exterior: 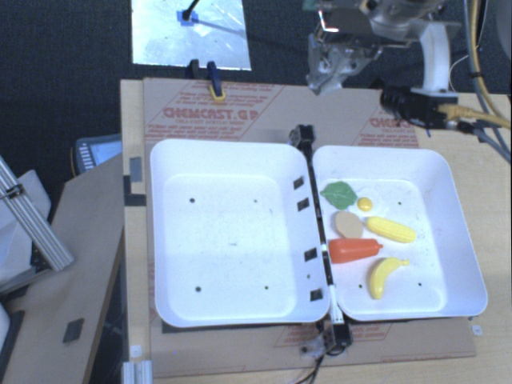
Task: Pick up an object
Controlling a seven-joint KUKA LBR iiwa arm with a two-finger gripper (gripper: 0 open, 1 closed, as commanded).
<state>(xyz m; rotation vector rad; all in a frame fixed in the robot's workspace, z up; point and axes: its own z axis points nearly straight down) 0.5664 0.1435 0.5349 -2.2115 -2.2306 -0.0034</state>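
Right bin (pixel 448 174) holds the carrot (pixel 354 250), seemingly well below the claw (pixel 326 74).

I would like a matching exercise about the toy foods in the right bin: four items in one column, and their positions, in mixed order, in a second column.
Items:
1. green leaf-shaped toy
2. orange toy carrot
3. yellow toy banana
4. yellow toy corn cob

Positions:
A. nearest the bin's front edge
B. against the divider, pointing right
C. farthest back in the group
D. right of the beige oval piece

Pairs: 1-C, 2-B, 3-A, 4-D
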